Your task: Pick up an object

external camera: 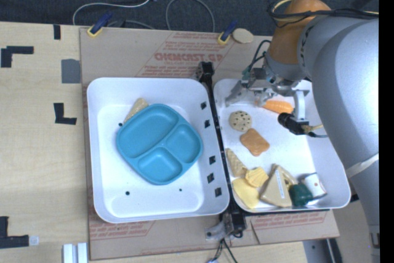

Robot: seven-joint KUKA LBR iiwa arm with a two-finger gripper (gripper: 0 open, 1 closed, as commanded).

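Grey jaws [266, 88] hang low over the far end of the right bin [329, 160]; I cannot tell how wide they stand or whether they grip anything. An orange piece [277, 106] lies just beside them, a round cookie [240, 119] nearby. Behind them the arm [345, 71] bends in from the right. A blue tray [160, 143] sits in the left bin [101, 132].

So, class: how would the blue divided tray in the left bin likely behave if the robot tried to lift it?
The blue tray looks like moulded plastic, so probably stiff and fairly light. Its wide, shallow shape suggests it would slide across the left bin rather than tip or roll. One edge seems to rest on a tan piece, so it may rock slightly.
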